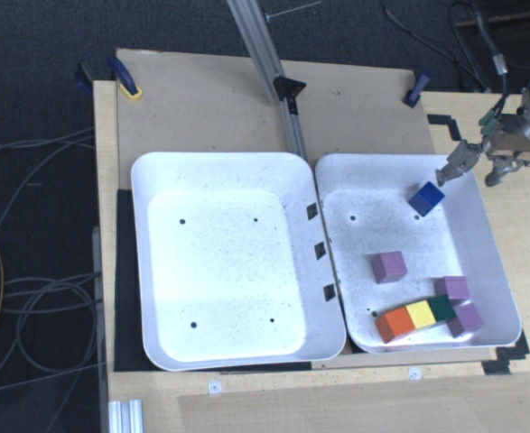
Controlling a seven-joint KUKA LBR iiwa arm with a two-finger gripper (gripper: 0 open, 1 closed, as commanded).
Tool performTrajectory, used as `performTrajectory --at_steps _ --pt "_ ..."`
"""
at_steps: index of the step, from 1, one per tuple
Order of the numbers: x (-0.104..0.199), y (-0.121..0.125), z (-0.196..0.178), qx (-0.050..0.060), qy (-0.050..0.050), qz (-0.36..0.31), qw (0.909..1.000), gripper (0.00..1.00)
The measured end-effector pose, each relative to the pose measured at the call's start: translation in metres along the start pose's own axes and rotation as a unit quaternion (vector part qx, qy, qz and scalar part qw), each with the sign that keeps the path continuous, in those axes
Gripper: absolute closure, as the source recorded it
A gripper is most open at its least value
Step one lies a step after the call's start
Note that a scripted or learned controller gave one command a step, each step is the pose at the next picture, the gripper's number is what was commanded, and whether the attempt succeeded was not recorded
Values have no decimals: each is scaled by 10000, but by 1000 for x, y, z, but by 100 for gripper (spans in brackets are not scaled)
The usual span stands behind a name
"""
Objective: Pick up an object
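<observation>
Gripper at right edge of frame, jaws spread, gripping nothing; blue cube lies just lower-left of jaws in right bin.

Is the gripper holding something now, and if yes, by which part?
Nothing is held. The gripper hangs open over the right bin's far right edge; the blue block lies in the bin just beside it, not between its fingers.

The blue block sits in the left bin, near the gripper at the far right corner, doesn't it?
Not quite: the camera view shows the blue block in the right bin, not the left one. The rest holds: it lies near the gripper at that bin's far right corner.
</observation>
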State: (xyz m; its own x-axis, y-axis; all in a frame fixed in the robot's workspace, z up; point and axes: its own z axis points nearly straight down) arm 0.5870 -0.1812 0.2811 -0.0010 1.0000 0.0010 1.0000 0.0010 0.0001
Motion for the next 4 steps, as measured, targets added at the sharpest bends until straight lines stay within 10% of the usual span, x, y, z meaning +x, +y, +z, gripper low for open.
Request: performTrajectory --at_steps 1,4 --pt "0 0 0 0 0 0 10000 0" --pt "3 -10 179 36 8 1 10000 0"
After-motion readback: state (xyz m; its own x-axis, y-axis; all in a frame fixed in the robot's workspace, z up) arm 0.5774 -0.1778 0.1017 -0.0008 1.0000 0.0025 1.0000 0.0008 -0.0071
